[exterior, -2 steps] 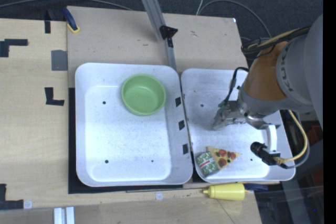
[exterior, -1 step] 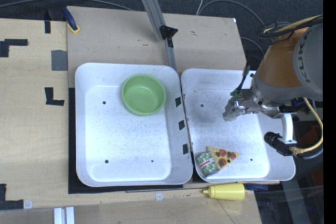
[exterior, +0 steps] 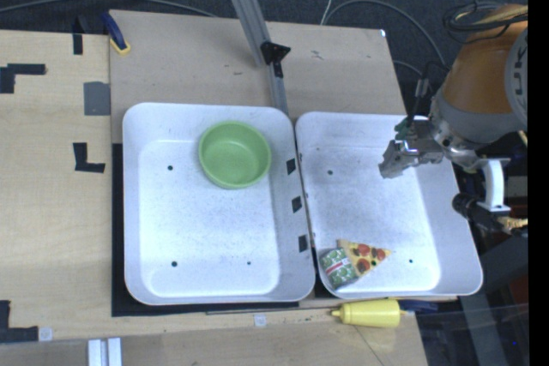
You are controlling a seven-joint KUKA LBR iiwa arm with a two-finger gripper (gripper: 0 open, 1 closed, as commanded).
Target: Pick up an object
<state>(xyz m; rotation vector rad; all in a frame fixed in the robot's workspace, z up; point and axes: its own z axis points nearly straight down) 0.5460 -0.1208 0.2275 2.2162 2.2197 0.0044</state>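
Gripper, finger state we cannot tell, hangs over the right bin's far half; pizza slice lies toward the near rim, long axis crosswise.

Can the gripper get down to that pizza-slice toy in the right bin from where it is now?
Probably yes. The gripper hangs over the right bin, with bare floor between it and the pizza-slice toy. A green packet touches the toy's left side and could crowd one finger.
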